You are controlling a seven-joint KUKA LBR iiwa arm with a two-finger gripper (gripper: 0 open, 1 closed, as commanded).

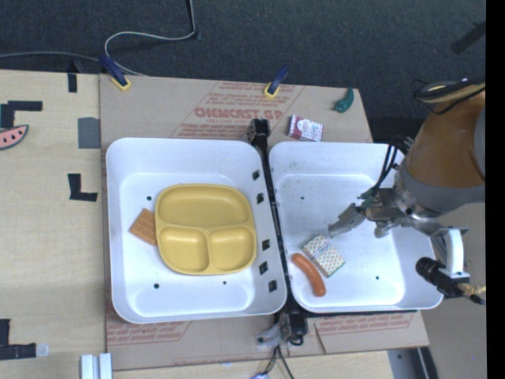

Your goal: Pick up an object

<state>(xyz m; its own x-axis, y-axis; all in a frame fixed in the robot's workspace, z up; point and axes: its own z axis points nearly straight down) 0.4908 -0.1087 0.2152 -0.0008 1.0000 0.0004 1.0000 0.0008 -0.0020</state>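
Nearest the viewer, along the lower edge of the counter point(47, 290), run the front walls of two shallow white bins set side by side on a sheet of printed cardboard point(229, 109). In the right bin point(316, 172), close to its front wall, lies an orange sausage-shaped object point(308, 274); its long axis runs diagonally, from upper left to lower right in the camera view. Just beside it, toward the upper right and touching or nearly touching, sits a small patterned packet point(324, 255), turned so that its corners point roughly along the bin's axes. Above and to the right of the packet hangs the gripper point(347, 220), carried by the grey arm point(446, 152) with its orange band, which enters from the right. The gripper's fingers are directed left and downward toward the packet; nothing is seen between them, and whether they are spread or closed cannot be told. In the left bin point(126, 164), a yellow compartmented tray point(207, 228) occupies the centre, with a brown flat piece point(144, 227) lying at its left edge, partly tucked under it. Farther back, beyond the bins, a small red-and-white packet point(304, 128) rests on the cardboard, two yellow-and-blue clips point(276, 84) hold its far edge, and a green object point(344, 99) lies near its right corner.
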